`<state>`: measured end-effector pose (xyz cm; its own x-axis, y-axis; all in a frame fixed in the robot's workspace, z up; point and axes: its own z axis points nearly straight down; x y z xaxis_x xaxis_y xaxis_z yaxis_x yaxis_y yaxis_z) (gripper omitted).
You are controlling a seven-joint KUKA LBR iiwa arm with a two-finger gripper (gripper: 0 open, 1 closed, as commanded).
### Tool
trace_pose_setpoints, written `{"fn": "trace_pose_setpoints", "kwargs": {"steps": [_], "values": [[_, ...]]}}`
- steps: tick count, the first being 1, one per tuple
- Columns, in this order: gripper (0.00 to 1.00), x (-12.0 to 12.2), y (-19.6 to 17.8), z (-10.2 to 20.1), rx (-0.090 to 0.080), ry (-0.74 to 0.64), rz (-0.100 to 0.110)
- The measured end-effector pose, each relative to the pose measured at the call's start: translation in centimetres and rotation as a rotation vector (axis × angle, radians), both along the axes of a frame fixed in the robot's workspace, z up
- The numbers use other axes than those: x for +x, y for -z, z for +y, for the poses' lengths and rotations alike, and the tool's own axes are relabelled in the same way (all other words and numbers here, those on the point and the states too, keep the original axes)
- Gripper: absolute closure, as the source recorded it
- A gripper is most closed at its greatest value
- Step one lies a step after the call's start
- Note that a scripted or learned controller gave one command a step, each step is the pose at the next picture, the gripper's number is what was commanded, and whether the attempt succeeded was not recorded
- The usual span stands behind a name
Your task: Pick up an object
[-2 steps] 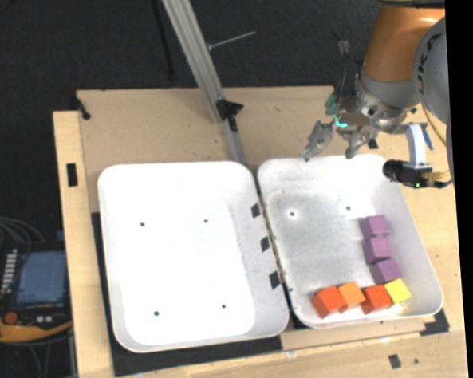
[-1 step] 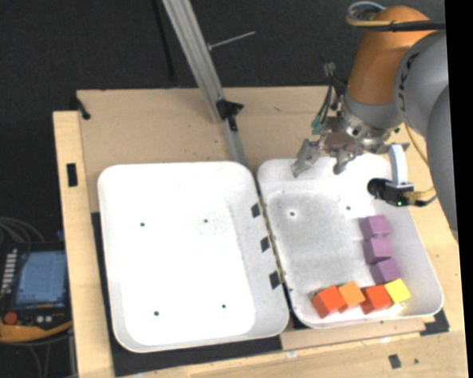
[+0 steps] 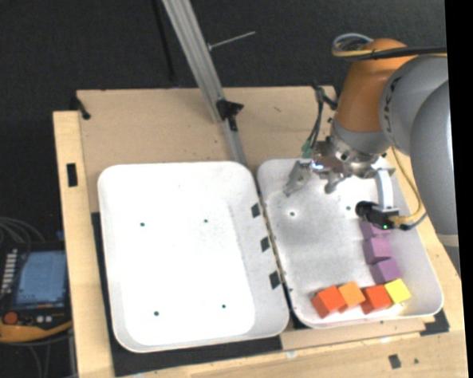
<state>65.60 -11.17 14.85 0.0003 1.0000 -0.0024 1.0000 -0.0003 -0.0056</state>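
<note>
White plastic makes up both shallow bins, set side by side on the bench (image 3: 175, 104). The left bin (image 3: 125, 191) shows only a few small dark dots on its floor. The right bin (image 3: 304, 244) carries all the blocks, and they sit crowded against its near and right walls, probably because loose pieces slide to the edges when nudged or dropped.

Along the near wall run an orange-red block (image 3: 330, 300), a lighter orange block (image 3: 351, 293), a red block (image 3: 377, 298) and a yellow block (image 3: 398, 291), each touching or just beside its neighbour. Two purple blocks (image 3: 379, 258) stand stacked along the right wall, just above the yellow one.

The tool (image 3: 316, 175) hangs over the far end of the right bin, well apart from every block. Its two fingers appear spread, with bare bin floor showing between them, so it is released and grasps nothing. Judged from this, the pick has not yet been made; any block would be a fair target, though those pressed to the walls leave little room for a finger on the outer side.

A slanted metal pole (image 3: 200, 58) crosses the far part of the bench. A handheld controller (image 3: 34, 284) with a blue screen lies off the bench to the left. No readable brand, label or writing shows anywhere.
</note>
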Motion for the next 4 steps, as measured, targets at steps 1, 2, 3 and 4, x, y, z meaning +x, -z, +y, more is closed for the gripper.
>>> {"fn": "trace_pose_setpoints", "kwargs": {"steps": [1, 2, 3, 4], "values": [[0.0, -0.1, 5.2, -0.2, -0.001, 0.002, -0.002], [1.0, 0.2, 3.7, -0.2, 0.002, 0.006, -0.011], [1.0, 1.0, -2.2, 0.4, 0.002, -0.003, -0.013], [1.0, 1.4, -8.1, 1.3, 0.002, -0.006, -0.014]]}}
